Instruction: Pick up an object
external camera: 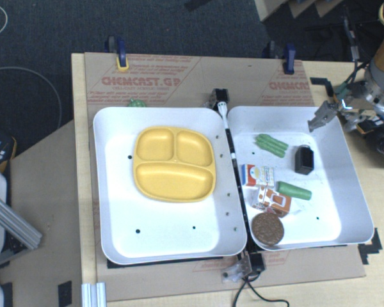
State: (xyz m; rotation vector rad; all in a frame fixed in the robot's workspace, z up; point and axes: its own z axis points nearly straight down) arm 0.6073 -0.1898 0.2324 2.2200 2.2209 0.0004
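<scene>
The right bin (345, 190) holds several small items. A green pod-shaped piece (271, 145) lies near its back, with a black block (304, 159) to its right. A green cylinder (294, 190) lies mid-bin beside a colourful packet (258, 174) and a red-and-white carton (273, 201). A brown round disc (267, 228) sits at the front left corner. My gripper (323, 116) hangs over the bin's back right rim, above and to the right of the black block, touching none of the items.
The left bin (115, 222) holds a yellow divided plate (175, 163). Blue clamps (121, 50) (289, 59) pin the cardboard sheet at the back edge. A black divider (229, 147) runs between the bins. Cables and gear crowd the far right.
</scene>
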